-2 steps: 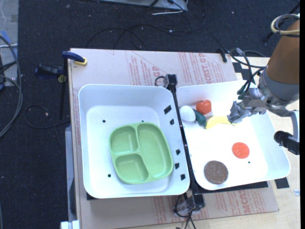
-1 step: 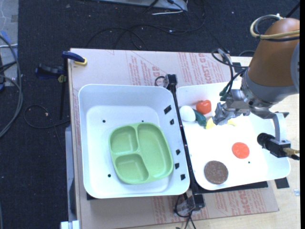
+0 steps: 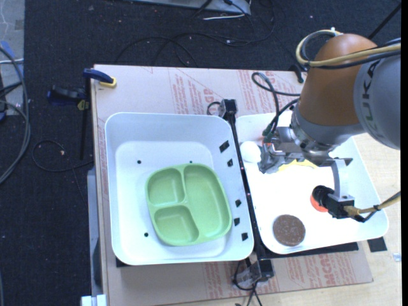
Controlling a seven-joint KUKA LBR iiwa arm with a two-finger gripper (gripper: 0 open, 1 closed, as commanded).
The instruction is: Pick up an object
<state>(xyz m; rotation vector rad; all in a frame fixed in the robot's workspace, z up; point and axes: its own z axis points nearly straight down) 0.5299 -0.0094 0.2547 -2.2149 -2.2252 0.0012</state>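
Observation:
My gripper hangs low over the upper left part of the right bin, under the grey and orange arm. A yellow object peeks out just right of it, mostly hidden by the wrist. A small white ball lies left of the gripper, near the bin's left wall. A brown round disc rests at the bin's front. An orange-red object sits right of centre, partly behind a black cable fitting.
The left bin holds a light green divided plate. A black divider with clips runs between the bins. Cables loop from the arm over the right bin's right side. A blue clamp grips the bench's far left corner.

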